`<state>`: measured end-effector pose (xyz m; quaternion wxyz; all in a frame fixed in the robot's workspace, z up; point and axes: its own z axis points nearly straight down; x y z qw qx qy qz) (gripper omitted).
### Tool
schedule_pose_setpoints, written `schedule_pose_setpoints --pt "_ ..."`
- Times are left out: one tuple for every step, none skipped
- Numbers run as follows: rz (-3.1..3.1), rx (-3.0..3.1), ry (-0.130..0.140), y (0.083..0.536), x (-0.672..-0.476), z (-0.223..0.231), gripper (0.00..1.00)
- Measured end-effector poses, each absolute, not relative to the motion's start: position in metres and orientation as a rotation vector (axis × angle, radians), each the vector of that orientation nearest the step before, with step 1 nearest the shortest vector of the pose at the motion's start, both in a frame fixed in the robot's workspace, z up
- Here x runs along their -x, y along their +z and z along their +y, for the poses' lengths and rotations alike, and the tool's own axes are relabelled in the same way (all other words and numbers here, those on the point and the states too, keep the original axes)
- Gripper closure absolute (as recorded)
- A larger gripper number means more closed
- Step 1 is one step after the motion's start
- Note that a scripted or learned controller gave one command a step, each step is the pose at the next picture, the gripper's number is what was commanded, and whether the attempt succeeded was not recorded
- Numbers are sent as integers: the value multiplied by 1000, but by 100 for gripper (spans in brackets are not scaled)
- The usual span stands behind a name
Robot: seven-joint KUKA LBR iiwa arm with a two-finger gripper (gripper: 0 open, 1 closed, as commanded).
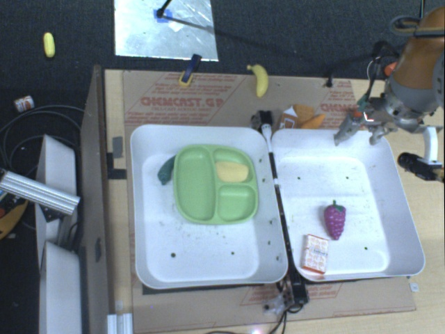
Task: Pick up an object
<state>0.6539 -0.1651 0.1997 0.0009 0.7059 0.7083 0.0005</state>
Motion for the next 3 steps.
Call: schedule_pose_setpoints --pt "2226 -2226 -5 156 -585 -154 0" --pt "2225 -2224 -1 81 -546 -117 0" --pt "2223 -2223 -1 84 -517 -116 0"
